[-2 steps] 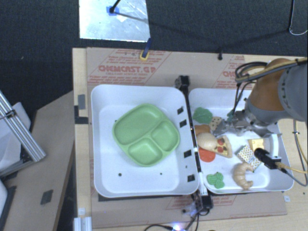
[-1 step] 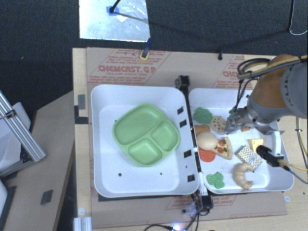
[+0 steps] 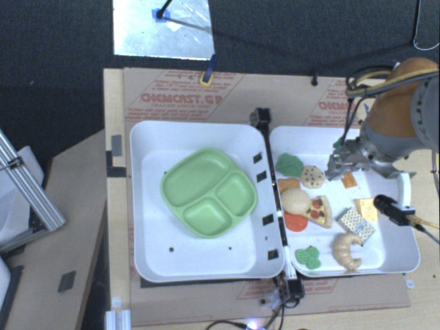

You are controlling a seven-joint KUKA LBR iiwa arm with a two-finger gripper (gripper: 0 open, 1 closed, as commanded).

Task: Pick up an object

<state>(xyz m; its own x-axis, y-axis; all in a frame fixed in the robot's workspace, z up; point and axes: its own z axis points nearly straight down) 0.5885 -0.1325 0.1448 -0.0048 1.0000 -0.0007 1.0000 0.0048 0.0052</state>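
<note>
Nothing lifted yet: gripper (image 3: 336, 168) low in the right bin (image 3: 402, 256) beside the cookie (image 3: 312, 177), finger state impossible to tell, grasp and lift both left

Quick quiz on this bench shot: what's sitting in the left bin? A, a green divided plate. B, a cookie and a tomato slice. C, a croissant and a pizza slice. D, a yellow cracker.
A: the green divided plate lies alone in the left bin, while the croissant, pizza slice and cookie are all in the right bin.
</note>
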